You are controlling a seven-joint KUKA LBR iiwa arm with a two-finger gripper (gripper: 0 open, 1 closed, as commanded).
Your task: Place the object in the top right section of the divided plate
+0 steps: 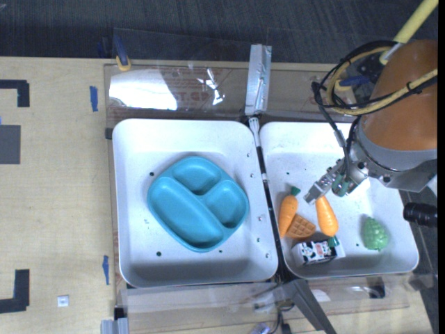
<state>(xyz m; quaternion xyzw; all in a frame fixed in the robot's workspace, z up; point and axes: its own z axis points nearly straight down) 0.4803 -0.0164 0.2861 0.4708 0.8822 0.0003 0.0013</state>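
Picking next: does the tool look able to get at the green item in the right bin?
Probably yes. The green item lies apart from the carrots with nothing on it, and the tool hovers over that same bin.

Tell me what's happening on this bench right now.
A KUKA arm reaches into the right bin, its gripper hovering just above a toy carrot. Beside it lie a second orange toy, a waffle-like piece, a small black-and-white carton and a green leafy toy. The blue divided plate sits in the left bin, with nothing in its sections yet.
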